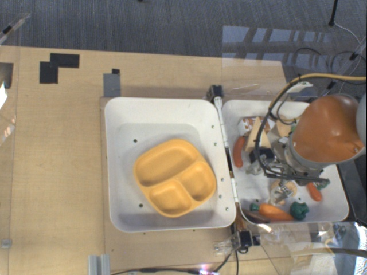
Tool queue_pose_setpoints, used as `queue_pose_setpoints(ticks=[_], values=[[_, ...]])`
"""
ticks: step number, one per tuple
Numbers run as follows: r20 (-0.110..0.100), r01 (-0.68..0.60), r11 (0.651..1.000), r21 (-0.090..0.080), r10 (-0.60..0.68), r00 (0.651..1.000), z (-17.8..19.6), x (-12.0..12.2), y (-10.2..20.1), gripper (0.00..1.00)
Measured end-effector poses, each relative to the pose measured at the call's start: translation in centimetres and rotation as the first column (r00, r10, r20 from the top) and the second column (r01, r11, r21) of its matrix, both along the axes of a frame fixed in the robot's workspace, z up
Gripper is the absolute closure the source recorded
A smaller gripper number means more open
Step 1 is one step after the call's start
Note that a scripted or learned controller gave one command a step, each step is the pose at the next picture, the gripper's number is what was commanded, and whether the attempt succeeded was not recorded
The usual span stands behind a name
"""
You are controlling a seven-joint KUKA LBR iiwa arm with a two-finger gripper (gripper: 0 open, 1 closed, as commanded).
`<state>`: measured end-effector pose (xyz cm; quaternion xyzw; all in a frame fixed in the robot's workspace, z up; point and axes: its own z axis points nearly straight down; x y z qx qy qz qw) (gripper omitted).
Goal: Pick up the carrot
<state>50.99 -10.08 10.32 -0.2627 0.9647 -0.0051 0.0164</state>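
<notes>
The carrot (274, 212) is orange with a green leafy top (299, 209). It lies on its side along the near edge of the right bin (338, 211). My gripper (281, 191) hangs below the arm's orange band (328, 132), just above and slightly behind the carrot. The wrist and its cables hide most of the gripper from above. I see nothing held in it.
In the left bin (117, 153) sits a yellow divided plate (174, 177). The right bin also holds a red sausage (238, 151) by its left wall, a small orange-red piece (314, 193) on the right, and pale items (252, 125) at the back.
</notes>
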Motion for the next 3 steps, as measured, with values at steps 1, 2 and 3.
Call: queue_pose_setpoints(ticks=[1,2,3], values=[[-0.023,-0.191,0.982,0.002,0.191,0.981,-1.4,1.4,-0.5,0.0],[-0.011,-0.355,0.935,-0.008,0.355,0.935,-1.3,-0.5,0.6,0.0],[-0.019,-0.404,0.915,-0.007,0.404,0.915,-1.4,2.0,-5.5,0.0]])
